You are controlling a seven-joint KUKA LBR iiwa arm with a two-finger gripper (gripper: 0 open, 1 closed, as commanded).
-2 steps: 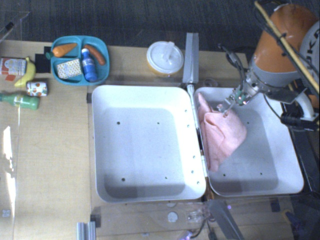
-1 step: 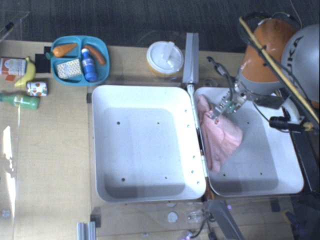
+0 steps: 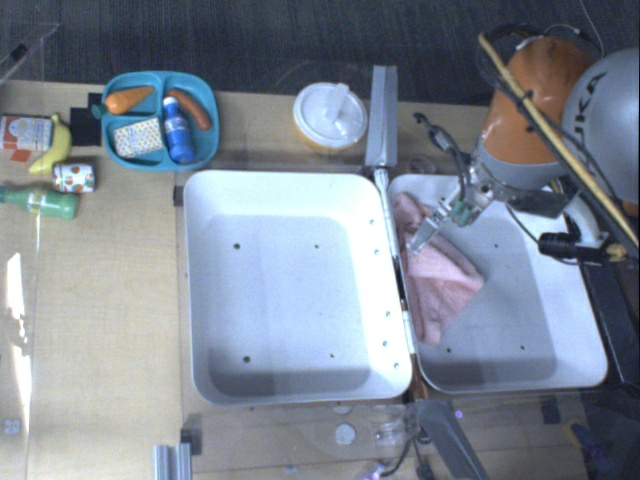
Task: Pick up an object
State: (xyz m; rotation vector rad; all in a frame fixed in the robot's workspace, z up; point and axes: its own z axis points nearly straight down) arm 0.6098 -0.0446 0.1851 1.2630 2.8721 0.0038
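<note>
A wooden desk point(image 3: 100, 298) seen from above at a slant carries two shallow white bins side by side. The left bin point(image 3: 290, 288) sits near the middle of the desk, and the right bin point(image 3: 520, 338) lies against it toward the desk's right edge. A pink cloth point(image 3: 440, 278), crumpled and folded, lies in the right bin along its left wall, stretching from the bin's far left corner down toward its middle. The grey arm point(image 3: 560, 98), with its orange band, comes in over the desk's far right corner and bends downward and to the left, so the wrist points at a slant toward the cloth. The gripper point(image 3: 432, 226) hangs over the upper part of the cloth, its slim fingers point(image 3: 425, 232) angled down and left; their tips sit at or just above the fabric, and it cannot be told how far apart they are or whether any cloth is pinched between them. Along the desk's far edge stands a white lidded cup point(image 3: 330, 116), and near the far left corner a blue divided plate point(image 3: 160, 120) holds toy food, with a few small toy items point(image 3: 45, 163) beside it near the left edge.
</note>
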